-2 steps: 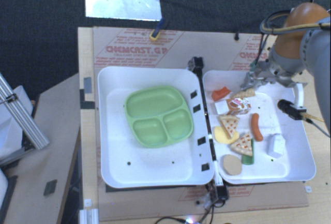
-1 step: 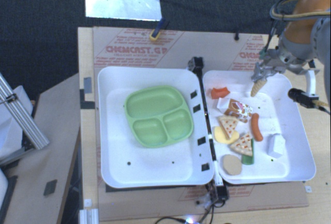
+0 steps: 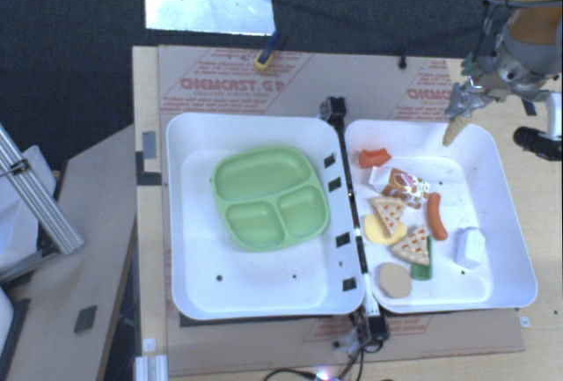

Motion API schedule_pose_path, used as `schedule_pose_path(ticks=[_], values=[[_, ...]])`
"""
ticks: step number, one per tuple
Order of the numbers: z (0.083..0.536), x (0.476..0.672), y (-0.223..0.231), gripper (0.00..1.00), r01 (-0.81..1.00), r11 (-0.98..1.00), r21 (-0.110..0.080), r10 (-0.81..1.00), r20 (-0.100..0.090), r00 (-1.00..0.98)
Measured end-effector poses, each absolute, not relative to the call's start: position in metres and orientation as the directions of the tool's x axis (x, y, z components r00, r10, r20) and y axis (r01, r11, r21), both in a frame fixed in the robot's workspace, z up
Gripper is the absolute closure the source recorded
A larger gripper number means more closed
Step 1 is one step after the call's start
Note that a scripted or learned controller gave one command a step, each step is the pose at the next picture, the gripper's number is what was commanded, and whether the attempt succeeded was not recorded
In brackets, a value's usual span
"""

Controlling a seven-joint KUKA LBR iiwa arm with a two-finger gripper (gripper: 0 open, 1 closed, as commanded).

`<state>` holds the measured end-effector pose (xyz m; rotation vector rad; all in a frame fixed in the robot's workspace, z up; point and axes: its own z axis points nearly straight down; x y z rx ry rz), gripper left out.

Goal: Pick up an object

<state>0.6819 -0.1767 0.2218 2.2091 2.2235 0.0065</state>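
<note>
The toy foods lie loose in the right bin, spread apart, so most offer free sides to grip. Nearest the camera and farthest from the jaws sit a tan cookie and a white block. Closer in toward the jaws come two pizza slices, a yellow disc, a sausage and a printed packet, with a red piece off to the side, toward the divider. The green tray rests alone in the left bin, well apart from the jaws. The jaws hang above the right bin's far rim, and a tan cone points down from between them, seemingly pinched at its wide end. The arm slants in from the far right over the table, wrist tipped downward.
</note>
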Motion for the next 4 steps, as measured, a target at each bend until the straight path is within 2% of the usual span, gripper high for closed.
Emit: schedule_pose_path(ticks=[1, 3, 4], values=[[0.225, 0.683, -0.176, 1.00, 1.000, 0.007, 0.004, 1.000, -0.001, -0.007], [0.214, 0.628, -0.072, 1.00, 1.000, 0.009, -0.001, 1.000, 0.002, -0.009], [0.231, 0.608, -0.024, 1.00, 1.000, 0.010, 0.001, 1.000, 0.002, -0.010]])
